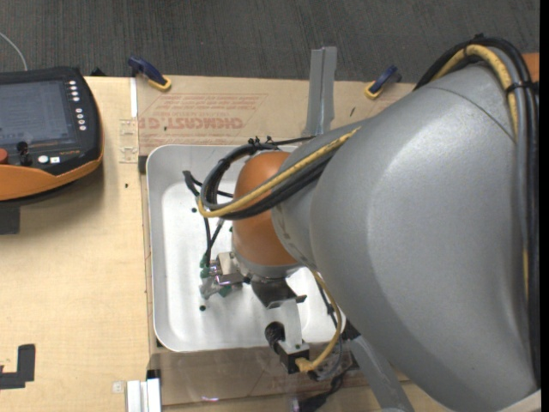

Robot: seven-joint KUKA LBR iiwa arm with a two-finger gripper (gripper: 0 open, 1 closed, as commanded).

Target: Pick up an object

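We viewed the bench point(69, 299) from above at a slant. The grey arm point(429, 230) entered from the right and covered most of that side of the scene. Its orange band point(257, 209) sat above the wrist, over the middle of a shallow white bin point(167, 256). Black and yellow cables point(225, 187) looped from the arm across the band and stood out toward the left.

Below the band, the gripper point(214, 283) reached down into the bin, close to its white floor on the left-centre part. We saw a small green and dark piece point(208, 273) right at the gripper's tip, but we could not tell whether it was an object or part of the tool. We could not tell whether the gripper was open, closed, or gripping anything, because the wrist hid it from above. We could not make out any separate object elsewhere on the visible floor of the bin.

A control tablet point(43, 127) with an orange edge lay on the bench at the far left, well apart from the bin. Two blue clamps point(147, 72) held the far edge of the bench.
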